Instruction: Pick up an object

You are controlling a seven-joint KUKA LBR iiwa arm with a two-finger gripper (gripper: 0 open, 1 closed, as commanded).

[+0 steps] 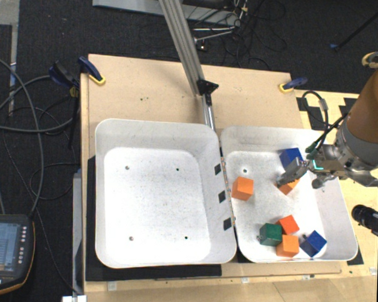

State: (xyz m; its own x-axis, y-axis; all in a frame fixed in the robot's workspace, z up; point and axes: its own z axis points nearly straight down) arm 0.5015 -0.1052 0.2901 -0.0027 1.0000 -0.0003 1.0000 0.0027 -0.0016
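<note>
Reaching in from the right, the arm is bringing its gripper (290, 177) low over the right bin (336, 210), apparently working at a small orange piece (287, 187) just beside a blue block (290, 157). Whether that piece is actually being gripped cannot be told from this slant. Other candidates are lying loose: an orange cube (242, 188) near the bin's left wall, and a cluster of green block (271, 234), two orange blocks (289, 234) and blue cube (313, 243) toward the front edge.
</note>
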